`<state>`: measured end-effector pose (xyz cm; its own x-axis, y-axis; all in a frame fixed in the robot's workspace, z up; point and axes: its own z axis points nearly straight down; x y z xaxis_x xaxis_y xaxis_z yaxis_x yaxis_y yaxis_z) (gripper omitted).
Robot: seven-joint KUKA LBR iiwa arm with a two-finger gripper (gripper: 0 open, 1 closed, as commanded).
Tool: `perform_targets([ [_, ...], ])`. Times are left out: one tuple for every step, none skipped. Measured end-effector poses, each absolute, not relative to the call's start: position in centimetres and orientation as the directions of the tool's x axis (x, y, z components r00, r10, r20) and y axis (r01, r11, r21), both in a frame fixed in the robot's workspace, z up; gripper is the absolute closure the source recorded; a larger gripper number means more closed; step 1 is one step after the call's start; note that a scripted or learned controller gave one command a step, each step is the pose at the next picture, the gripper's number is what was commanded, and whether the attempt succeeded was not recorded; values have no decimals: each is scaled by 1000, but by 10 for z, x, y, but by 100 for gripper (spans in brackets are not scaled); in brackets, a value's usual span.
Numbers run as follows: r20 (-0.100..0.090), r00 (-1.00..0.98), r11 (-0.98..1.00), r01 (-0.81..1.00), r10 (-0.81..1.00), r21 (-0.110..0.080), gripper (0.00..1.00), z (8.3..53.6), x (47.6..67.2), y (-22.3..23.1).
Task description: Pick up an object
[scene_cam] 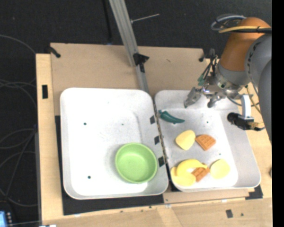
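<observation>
Gripper [201,99] hangs over far part of right bin [239,148], fingers spread, nothing btwn them; teal piece [171,117] near, green bowl [136,162] in left bin [85,126].

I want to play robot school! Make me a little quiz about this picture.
1. True or false: the green bowl sits in the left bin.
2. What lies nearest the tool? A) teal piece B) green bowl C) orange waffle piece
3. Fill in: the tool hovers over the ___ bin.

Key: 1 true; 2 A; 3 right.
</observation>
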<state>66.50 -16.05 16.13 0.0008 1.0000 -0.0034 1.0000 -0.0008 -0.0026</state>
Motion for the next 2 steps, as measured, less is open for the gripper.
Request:
perform_targets([
  [-3, 2, -2, 1000, 1000, -4, 0, 117, 659, -160],
  [-3, 2, -2, 1000, 1000, 3, 100, 132, 660, -161],
])
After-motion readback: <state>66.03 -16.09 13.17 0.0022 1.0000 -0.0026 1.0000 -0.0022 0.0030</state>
